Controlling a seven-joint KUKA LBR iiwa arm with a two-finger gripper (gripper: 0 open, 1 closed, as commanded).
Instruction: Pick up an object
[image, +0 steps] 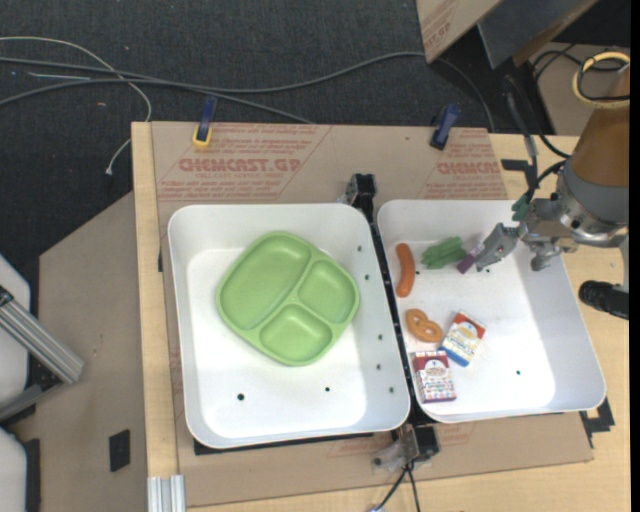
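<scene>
small printed packet (432, 376) lies nearest the camera, flat at the front of the right bin (560, 370), touching its left wall. just behind it, a second small box (463, 339), white with red and blue print, and a pretzel-shaped toy (422, 325) beside that. further back, an orange hot-dog toy (404, 269) and a green leafy piece (441, 251). left bin (200, 300) carries a green divided plate (288, 297).

progress: nothing lifted yet, by my reading. all items rest on the bin floors. gripper (500, 246) hangs over the back of the right bin, just right of the green piece; nothing sits between the jaws, whether they are spread or closed i cannot tell. descent, closing and lift all remain.

writing: cardboard under the bins, on the counter, reads "chemcast gp" in red, partly covered. print on the two packets is too small to read
</scene>
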